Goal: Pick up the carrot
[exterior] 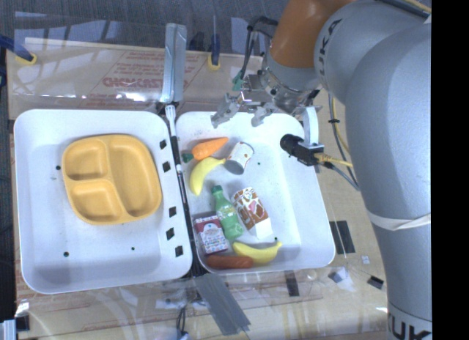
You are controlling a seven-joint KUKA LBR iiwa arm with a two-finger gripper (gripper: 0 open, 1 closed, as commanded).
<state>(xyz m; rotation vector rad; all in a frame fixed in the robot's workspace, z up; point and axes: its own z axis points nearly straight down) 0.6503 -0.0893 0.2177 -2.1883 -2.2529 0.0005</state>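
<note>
The carrot (206,147) is orange with a green stub and lies near the back left corner of the right bin (311,207), just above a yellow banana (203,172). My gripper (241,116) hovers over the back of that bin, a little up and to the right of the carrot. Its two grey fingers (223,114) are spread apart with nothing between them.
The right bin also holds a small white cup (240,157), a green bottle (226,213), a brown-and-white carton (251,212), a red packet (212,235), a second banana (258,250) and a red sausage (229,261). A yellow divided plate (111,179) sits in the left bin (37,243).
</note>
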